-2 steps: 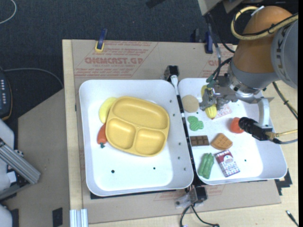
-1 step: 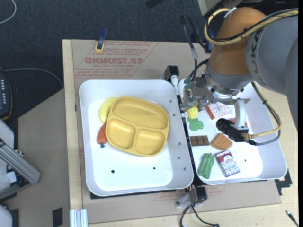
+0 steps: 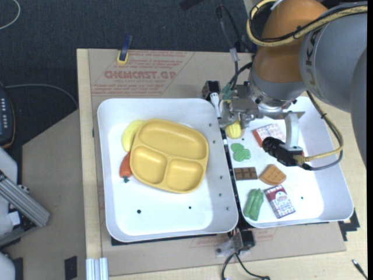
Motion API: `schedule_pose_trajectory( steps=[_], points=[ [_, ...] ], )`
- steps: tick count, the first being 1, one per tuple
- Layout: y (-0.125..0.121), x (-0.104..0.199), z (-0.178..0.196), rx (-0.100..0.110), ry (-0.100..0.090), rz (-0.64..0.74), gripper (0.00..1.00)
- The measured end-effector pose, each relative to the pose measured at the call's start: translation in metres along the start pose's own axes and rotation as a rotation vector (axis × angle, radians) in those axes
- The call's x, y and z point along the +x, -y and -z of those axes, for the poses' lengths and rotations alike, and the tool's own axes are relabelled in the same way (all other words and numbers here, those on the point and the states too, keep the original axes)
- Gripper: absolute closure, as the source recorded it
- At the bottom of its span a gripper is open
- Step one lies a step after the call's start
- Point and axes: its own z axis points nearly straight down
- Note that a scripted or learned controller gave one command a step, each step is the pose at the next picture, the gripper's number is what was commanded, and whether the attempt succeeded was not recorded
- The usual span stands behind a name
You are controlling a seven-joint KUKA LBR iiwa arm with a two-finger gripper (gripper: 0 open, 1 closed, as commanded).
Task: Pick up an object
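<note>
You have two white bins side by side on the counter. The left bin point(image 3: 111, 156) carries one yellow moulded tray point(image 3: 169, 155) with three compartments, smooth and glossy; it lies over a round yellow piece point(image 3: 132, 134) and an orange-red carrot-like piece point(image 3: 125, 167), both showing at its left edge.

The right bin point(image 3: 335, 191) carries the loose items, gathered along its left wall:
- one yellow corn-like piece point(image 3: 233, 131), ribbed, near the bin's far left corner
- one green knobbly piece point(image 3: 240, 152) just nearer
- one brown chocolate bar point(image 3: 245, 173), flat and segmented
- one tan waffle-textured piece point(image 3: 273, 174) beside it
- one green pod-shaped piece point(image 3: 253, 204) near the bin's near edge
- one dark red printed packet point(image 3: 278, 201) just beside that pod
- one red-and-white packet point(image 3: 267, 133), partly covered by the arm's black fitting

The end effector point(image 3: 235, 119) sits over the corn-like piece at the dividing wall between the bins. You cannot tell from this view whether it is clenched or released, nor whether it grasps anything. Cables and the wrist crowd that corner
</note>
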Motion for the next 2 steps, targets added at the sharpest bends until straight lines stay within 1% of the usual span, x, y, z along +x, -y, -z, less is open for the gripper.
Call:
schedule_pose_trajectory(
  steps=[1,2],
  points=[
    [0.004,-0.005,-0.021,0.008,0.0,-0.004,1.0],
    [0.009,0.006,-0.008,0.003,0.0,-0.001,1.0]
  ],
)
